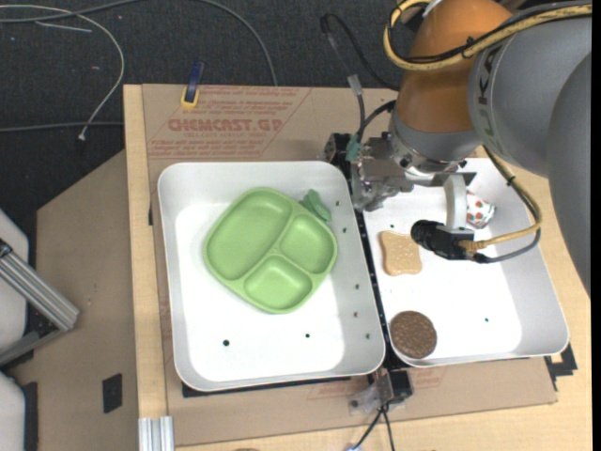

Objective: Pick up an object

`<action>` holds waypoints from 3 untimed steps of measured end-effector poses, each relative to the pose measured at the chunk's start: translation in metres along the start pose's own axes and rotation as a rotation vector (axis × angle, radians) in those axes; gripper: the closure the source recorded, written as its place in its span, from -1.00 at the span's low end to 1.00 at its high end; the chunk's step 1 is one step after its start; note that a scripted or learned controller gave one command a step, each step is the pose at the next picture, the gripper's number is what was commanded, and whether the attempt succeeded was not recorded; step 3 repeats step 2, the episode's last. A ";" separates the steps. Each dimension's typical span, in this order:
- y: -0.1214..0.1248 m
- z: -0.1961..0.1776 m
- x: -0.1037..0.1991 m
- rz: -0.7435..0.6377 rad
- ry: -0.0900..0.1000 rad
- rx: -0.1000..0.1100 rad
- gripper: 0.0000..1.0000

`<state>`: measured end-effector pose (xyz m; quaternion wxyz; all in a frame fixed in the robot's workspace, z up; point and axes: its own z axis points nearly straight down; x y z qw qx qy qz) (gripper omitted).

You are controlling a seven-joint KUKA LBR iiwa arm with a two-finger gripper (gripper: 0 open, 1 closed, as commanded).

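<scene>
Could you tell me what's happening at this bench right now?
The arm has its gripper low at the far left corner of the right bin; it isn't visibly holding anything. A toast slice and a brown disc lie nearby in that bin, and a green divided plate sits in the left bin.
</scene>
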<state>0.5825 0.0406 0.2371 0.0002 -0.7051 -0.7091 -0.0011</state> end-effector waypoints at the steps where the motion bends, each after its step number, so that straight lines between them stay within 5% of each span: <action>1: 0.004 0.018 0.050 0.000 0.000 0.005 1.00; 3: 0.008 0.015 0.046 0.004 -0.001 0.001 1.00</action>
